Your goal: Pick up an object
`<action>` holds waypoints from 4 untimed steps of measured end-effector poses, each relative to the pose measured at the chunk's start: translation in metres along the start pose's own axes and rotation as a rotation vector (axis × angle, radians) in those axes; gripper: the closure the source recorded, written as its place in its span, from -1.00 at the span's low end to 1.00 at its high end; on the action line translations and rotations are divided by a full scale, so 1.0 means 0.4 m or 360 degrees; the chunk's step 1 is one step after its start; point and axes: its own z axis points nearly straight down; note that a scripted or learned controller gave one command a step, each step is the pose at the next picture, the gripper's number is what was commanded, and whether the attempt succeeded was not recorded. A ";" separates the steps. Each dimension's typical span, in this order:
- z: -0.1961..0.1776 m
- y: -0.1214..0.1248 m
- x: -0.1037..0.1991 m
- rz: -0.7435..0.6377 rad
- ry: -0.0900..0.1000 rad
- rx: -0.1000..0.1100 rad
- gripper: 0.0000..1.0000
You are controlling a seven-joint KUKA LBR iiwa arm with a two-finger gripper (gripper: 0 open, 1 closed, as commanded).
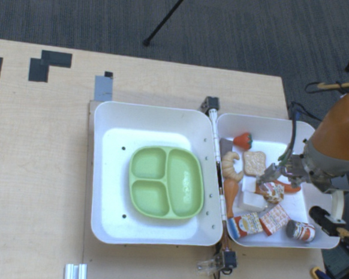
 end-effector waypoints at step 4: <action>0.110 0.162 0.055 -0.0006 0.0000 -0.0004 -1.00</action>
